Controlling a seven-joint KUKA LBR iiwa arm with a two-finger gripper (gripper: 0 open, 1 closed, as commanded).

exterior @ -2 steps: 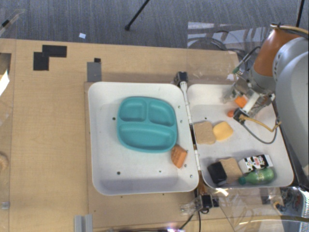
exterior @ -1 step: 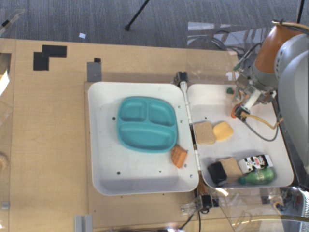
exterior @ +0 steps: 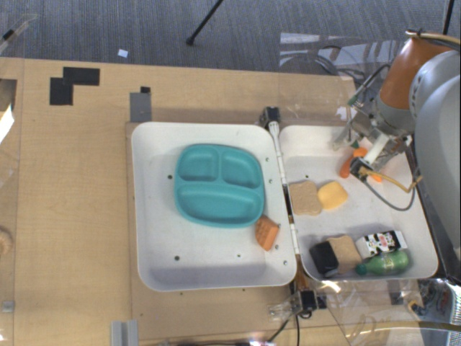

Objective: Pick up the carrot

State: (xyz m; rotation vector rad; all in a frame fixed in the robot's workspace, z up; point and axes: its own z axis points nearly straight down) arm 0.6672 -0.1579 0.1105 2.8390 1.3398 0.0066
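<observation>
The carrot [exterior: 347, 167] is a small orange piece in the far part of the right bin [exterior: 412, 225], partly hidden under the gripper. My gripper [exterior: 353, 144] is low over the carrot's far end, reaching in from the right. The view does not show whether the carrot is between its fingers.
The right bin also holds a bread slice [exterior: 305, 197], a yellow wedge [exterior: 333, 194], a black object [exterior: 324, 259], a tan block [exterior: 346, 249], a small carton [exterior: 382, 243] and a green bottle [exterior: 382, 264]. In the left bin [exterior: 155, 258] lie a teal divided plate [exterior: 218, 184] and an orange waffle-like piece [exterior: 267, 232].
</observation>
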